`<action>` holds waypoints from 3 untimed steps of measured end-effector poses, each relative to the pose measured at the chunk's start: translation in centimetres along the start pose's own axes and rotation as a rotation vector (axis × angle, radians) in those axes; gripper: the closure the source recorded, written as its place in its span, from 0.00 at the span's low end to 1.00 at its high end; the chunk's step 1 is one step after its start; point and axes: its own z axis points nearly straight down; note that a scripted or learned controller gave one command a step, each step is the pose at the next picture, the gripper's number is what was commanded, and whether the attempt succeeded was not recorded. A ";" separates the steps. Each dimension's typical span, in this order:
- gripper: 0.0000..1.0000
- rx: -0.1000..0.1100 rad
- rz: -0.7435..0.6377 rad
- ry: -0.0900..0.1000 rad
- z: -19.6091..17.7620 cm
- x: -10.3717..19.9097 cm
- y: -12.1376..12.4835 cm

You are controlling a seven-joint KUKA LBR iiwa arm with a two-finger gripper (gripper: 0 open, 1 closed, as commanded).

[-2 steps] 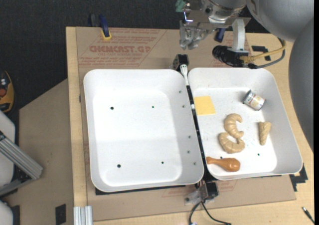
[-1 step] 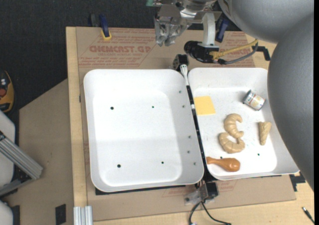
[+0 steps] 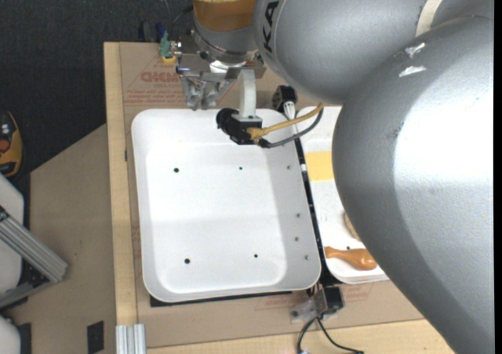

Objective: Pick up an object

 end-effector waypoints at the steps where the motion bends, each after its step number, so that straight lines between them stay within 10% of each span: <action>1: 1.00 -0.009 0.017 -0.004 -1.5 -8.2 -0.5; 2: 1.00 -0.022 0.001 0.004 -8.5 0.1 1.7; 3: 1.00 -0.009 0.008 0.000 -9.7 -0.4 -0.7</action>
